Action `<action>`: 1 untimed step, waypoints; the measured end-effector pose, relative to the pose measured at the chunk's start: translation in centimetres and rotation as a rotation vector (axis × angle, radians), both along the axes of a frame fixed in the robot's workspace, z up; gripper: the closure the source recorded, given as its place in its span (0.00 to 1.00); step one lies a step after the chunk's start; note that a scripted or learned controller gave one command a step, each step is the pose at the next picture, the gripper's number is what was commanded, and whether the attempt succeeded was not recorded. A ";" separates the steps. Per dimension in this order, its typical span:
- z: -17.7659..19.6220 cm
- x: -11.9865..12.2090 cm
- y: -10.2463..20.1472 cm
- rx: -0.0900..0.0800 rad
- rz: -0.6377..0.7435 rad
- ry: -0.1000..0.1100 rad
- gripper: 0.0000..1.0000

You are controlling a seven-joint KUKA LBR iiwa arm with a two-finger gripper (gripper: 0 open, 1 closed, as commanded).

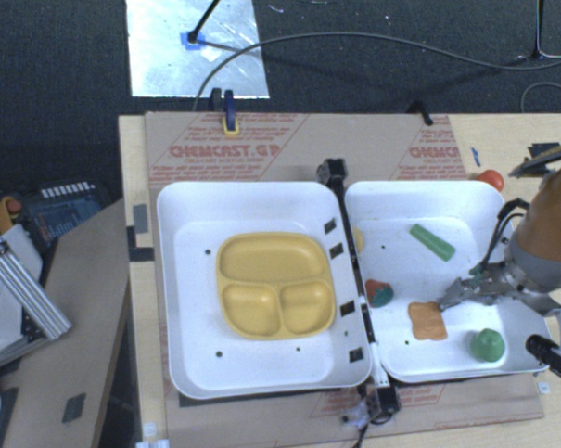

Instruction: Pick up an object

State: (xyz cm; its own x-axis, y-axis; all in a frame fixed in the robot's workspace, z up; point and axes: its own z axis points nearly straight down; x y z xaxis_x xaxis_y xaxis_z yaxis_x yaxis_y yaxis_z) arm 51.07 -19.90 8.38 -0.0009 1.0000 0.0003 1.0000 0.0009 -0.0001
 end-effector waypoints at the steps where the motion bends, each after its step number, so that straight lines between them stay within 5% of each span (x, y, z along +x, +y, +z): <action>1: 1.2 0.1 0.0 -0.001 0.000 -0.003 1.00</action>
